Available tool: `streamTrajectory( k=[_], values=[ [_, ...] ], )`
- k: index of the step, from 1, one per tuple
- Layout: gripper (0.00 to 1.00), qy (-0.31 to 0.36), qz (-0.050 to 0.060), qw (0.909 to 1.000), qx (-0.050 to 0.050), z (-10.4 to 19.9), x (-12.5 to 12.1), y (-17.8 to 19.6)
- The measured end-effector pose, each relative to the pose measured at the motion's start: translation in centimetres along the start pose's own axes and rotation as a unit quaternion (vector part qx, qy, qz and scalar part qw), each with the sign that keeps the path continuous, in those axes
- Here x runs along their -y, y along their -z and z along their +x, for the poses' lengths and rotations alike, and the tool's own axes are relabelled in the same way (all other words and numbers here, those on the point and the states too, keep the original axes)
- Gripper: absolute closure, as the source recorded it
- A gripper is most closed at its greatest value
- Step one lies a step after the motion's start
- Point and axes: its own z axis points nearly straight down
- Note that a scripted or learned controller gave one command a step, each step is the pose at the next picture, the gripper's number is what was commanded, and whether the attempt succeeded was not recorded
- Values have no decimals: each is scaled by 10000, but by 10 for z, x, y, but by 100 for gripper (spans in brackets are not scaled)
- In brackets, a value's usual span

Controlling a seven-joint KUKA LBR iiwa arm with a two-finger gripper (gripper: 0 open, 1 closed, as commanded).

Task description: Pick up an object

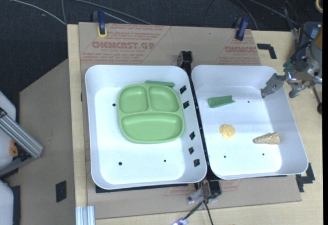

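While raised, claw [281,84] overhangs bin's [294,131] rim.

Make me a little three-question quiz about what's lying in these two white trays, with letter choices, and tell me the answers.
1. Where does the green divided plate lie?
A. left bin
B. right bin
C. on the bench

2. How many small things lie in the right bin?
A. one
B. three
C. five

3. Where is the gripper?
A. over the plate
B. at the right bin's upper right rim
C. between the bins

Answers: 1 A, it fills the left bin's middle. 2 B, a green piece, a yellow lump, a tan wedge. 3 B, it hangs by that rim.
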Motion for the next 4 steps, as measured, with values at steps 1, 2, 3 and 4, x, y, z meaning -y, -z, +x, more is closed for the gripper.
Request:
streamTrajectory(
  k=[1, 2, 3, 4],
  values=[
    [0, 19, -68, 10000, 17, 1, -3, 8],
    [0, 26, -45, 10000, 7, 7, -10, -40],
    [0, 27, -43, 10000, 6, 11, -16, -85],
    [0, 20, -44, 10000, 8, 12, -17, -137]
  ],
)
